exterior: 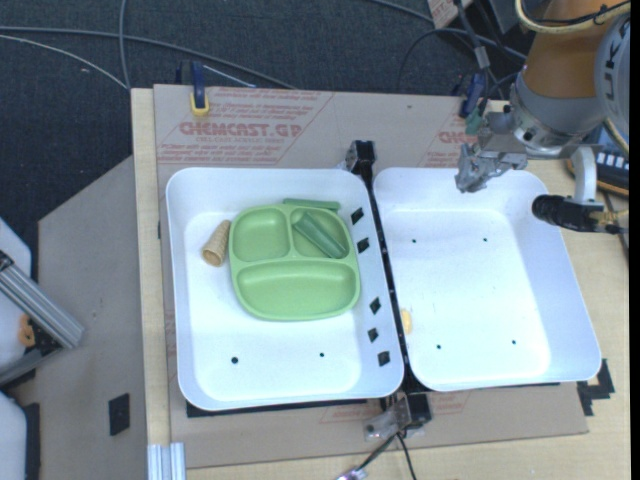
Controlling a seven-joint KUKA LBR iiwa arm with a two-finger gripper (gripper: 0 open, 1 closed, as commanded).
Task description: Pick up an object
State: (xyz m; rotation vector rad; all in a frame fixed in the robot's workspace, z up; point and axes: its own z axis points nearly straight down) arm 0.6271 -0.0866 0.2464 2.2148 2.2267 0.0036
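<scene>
Hanging over the far rim of the right bin point(560, 298), the gripper point(474, 175) sits at the end of the grey arm with its orange band point(570, 28). I cannot tell from my feed how far it is open, and I see nothing in its grasp. Below it the right bin's floor is bare white with a few dark dots, and a small yellowish bit point(405, 320) lies at its near-left edge by the divider. Across the divider, the left bin point(200, 358) holds a green sectioned plate point(295, 263) near its middle. A darker green oblong piece point(322, 233) lies in the plate's upper right compartment. A tan cone point(215, 243) rests just beside the plate's left edge. Both bins stand on a cardboard-covered worktop point(250, 118), with a blue and yellow clamp point(199, 86) at its far edge.
</scene>
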